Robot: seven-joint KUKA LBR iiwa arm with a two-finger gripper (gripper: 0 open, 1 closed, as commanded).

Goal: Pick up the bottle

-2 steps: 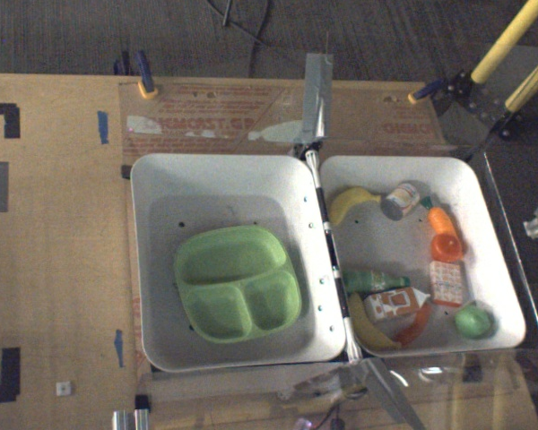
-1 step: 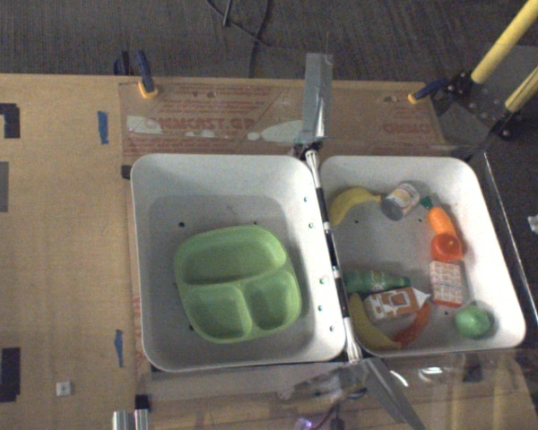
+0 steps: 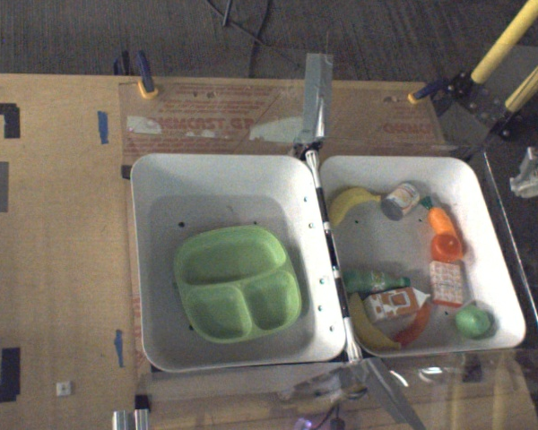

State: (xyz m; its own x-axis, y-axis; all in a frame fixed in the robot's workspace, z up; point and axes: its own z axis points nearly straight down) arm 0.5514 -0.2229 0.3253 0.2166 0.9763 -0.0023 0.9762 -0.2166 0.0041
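the bottle (image 3: 374, 282) lay on its side against the carton (image 3: 393, 305), long axis across the right bin (image 3: 486, 195), near its left wall; my claw's state i couldn't tell.

Plywood bench (image 3: 54, 267) with blue tape marks; dark carpet floor (image 3: 386, 16) beyond; black cable (image 3: 242, 3) on it.

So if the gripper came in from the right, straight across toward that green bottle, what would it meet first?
Probably the red-and-white packet, lying between the right bin's right wall and the green bottle; travelling high enough, it might pass over it.
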